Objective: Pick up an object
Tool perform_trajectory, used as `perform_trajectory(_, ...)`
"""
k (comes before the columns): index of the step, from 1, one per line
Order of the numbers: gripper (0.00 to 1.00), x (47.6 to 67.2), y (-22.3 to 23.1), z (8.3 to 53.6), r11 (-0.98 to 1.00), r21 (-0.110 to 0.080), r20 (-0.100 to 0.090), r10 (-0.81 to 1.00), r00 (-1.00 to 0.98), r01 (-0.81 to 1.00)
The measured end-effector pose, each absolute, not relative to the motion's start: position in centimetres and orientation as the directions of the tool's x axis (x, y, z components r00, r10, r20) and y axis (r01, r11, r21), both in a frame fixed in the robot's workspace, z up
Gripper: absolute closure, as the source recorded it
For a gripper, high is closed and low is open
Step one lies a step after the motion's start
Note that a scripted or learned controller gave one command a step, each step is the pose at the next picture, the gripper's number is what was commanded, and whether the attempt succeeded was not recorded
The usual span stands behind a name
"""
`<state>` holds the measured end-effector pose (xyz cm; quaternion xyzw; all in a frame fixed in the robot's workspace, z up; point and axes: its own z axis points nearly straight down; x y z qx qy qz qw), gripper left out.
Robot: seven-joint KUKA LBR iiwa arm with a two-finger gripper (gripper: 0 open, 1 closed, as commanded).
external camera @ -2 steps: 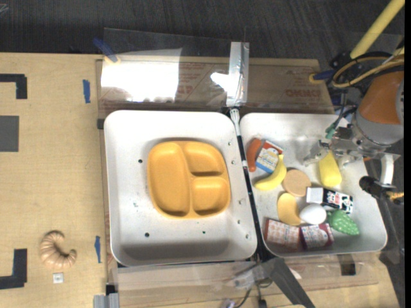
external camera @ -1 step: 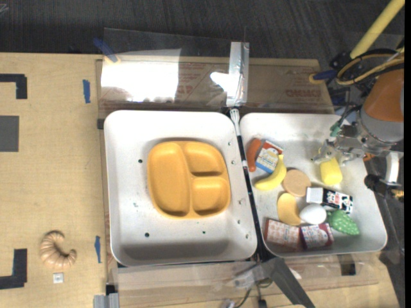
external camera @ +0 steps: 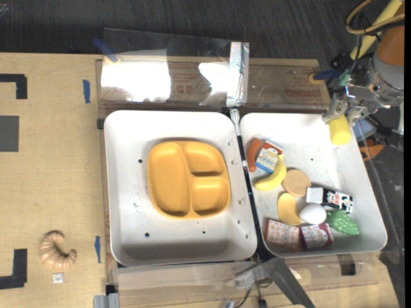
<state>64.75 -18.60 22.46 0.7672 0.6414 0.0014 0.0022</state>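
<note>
Left bin [external camera: 122, 191]: one yellow divided tray [external camera: 188, 177], three compartments, lying flat at the centre.

Right bin [external camera: 367, 191]: a cluster of small toy items toward its near half — a red-and-white carton [external camera: 267, 157] and an orange-red piece [external camera: 254, 149] at the far left of the group; a yellow banana [external camera: 272, 176] just nearer; a tan disc [external camera: 297, 182]; a yellow wedge [external camera: 289, 208]; a white egg-shaped piece [external camera: 313, 214]; a small black-and-white box [external camera: 336, 199]; a green piece [external camera: 343, 224]; two red-and-white packets [external camera: 297, 234] along the near wall.

Gripper [external camera: 339, 115]: over the far right corner of the right bin, at the end of the arm [external camera: 390, 63]; a yellow cylindrical object [external camera: 340, 131] sits at its tip, raised above the bin floor and well apart from the cluster; jaw state cannot be told.

Bench, near left: a tan curled croissant-like toy [external camera: 56, 249] on the cardboard surface [external camera: 45, 172]; a clear plastic sheet [external camera: 173, 76] beyond the bins.
</note>
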Motion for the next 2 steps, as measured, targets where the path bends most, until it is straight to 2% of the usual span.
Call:
perform_trajectory(1, 1.0, 62.2, -17.6, 29.7, -0.174, 0.002, -0.001, 0.985, 0.174, 0.985)
perform_trajectory(2, 1.0, 60.3, -9.0, 25.3, -0.043, -0.009, 0.002, 0.999, 0.043, 0.999)
